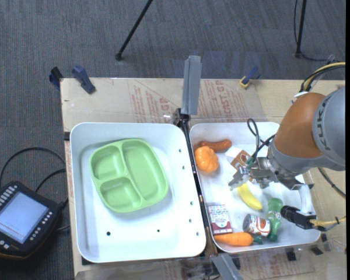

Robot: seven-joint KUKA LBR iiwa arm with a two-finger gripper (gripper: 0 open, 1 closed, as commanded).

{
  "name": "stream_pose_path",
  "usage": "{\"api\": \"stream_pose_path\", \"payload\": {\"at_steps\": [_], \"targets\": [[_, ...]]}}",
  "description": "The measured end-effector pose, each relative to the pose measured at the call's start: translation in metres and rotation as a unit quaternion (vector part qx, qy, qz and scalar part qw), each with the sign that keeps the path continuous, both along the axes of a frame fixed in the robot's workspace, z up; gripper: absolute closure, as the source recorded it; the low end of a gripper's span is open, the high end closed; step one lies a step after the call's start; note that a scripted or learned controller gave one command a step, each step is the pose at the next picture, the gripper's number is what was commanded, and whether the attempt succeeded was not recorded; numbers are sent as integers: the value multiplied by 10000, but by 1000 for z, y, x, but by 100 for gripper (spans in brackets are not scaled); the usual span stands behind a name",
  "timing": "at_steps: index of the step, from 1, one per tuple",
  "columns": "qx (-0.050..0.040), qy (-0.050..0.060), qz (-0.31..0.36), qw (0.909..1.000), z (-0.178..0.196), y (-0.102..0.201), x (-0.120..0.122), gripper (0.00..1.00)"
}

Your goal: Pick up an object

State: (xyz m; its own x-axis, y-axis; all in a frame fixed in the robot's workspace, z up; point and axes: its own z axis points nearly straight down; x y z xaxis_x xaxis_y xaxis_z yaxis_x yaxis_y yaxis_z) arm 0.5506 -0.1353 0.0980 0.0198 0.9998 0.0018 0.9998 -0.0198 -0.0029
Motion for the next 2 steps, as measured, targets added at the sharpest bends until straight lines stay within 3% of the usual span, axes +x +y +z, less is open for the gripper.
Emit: {"api": "stream_pose_path", "payload": {"at_steps": [1,2], "targets": [[10,14,-24,10000,8,0,-1,100],[-1,-1,322,9995,62,33,25,100]]}}
